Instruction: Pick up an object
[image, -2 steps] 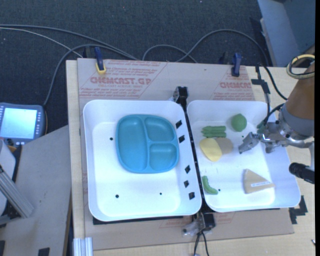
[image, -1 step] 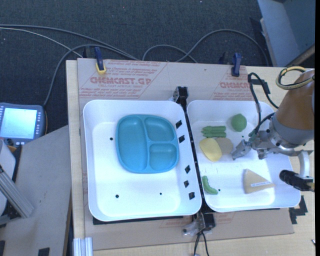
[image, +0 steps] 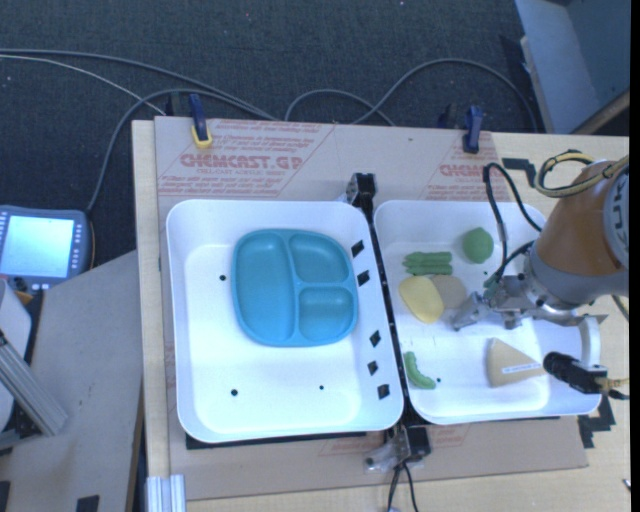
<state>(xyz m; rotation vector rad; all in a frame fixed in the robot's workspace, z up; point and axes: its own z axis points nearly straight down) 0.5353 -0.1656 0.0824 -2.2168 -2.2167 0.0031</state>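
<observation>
Illumination is bright, even and cool-toned, leaving both white bins (image: 200, 330) close to overexposed with little surface detail on their floors. Shadows are faint and soft; a slight one lies beneath the blue tray (image: 295, 288). Focus is moderately sharp at centre, with mild compression softness and darker carpet (image: 90, 40) along the top.

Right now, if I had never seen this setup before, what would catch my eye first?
The blue tray, split into compartments, sits alone in the left bin and stands out against the white. The right bin holds a scatter of small things: a green ball, a yellow piece, and a pale wedge. The arm, grey and orange, reaches over that bin from the right.
</observation>
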